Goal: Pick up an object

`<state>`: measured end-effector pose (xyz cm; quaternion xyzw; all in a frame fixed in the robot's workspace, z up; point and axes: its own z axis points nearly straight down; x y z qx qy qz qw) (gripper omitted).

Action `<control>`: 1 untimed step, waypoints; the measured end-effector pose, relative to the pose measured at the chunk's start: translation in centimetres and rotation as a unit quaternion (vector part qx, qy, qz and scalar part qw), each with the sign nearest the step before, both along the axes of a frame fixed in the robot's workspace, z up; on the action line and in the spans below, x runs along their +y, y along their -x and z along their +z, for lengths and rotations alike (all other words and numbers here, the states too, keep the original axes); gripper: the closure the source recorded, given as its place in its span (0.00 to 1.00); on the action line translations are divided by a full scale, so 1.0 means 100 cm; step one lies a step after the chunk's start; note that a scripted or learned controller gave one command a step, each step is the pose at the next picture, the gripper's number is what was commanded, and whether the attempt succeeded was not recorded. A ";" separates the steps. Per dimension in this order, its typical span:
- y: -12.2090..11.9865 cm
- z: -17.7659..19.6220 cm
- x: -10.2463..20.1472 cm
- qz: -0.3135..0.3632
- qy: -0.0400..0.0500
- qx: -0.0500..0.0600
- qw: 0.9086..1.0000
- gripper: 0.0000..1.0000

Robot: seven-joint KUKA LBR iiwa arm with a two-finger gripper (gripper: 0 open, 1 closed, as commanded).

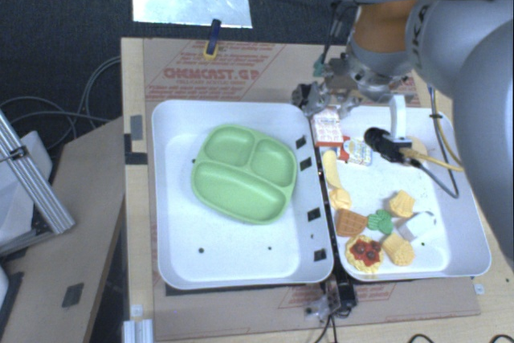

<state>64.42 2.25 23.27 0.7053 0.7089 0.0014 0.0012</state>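
Observation:
My gripper (324,102) hangs over the far left corner of the right bin (462,233), under the orange-banded wrist. Just below it is a red and white carton (327,129), close to the bin's left wall; I cannot tell whether the carton is gripped or lying there. Beside it lies a small red and white packet (356,153). Nearer the front are a yellow banana piece (329,166), a waffle (350,222), a pizza slice (365,253), a green broccoli (381,221) and a yellow cheese wedge (401,203).
The left bin (181,253) holds a green divided plate (243,173). A low wall with black clips (313,181) separates the two bins. The grey arm (470,52) covers the right bin's far right side. A yellow pastry (398,251) and a pale block (414,228) lie front right.

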 end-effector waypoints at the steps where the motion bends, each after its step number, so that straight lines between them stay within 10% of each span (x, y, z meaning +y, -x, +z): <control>1: 0.012 0.000 0.001 -0.002 0.000 0.002 1.000 1.00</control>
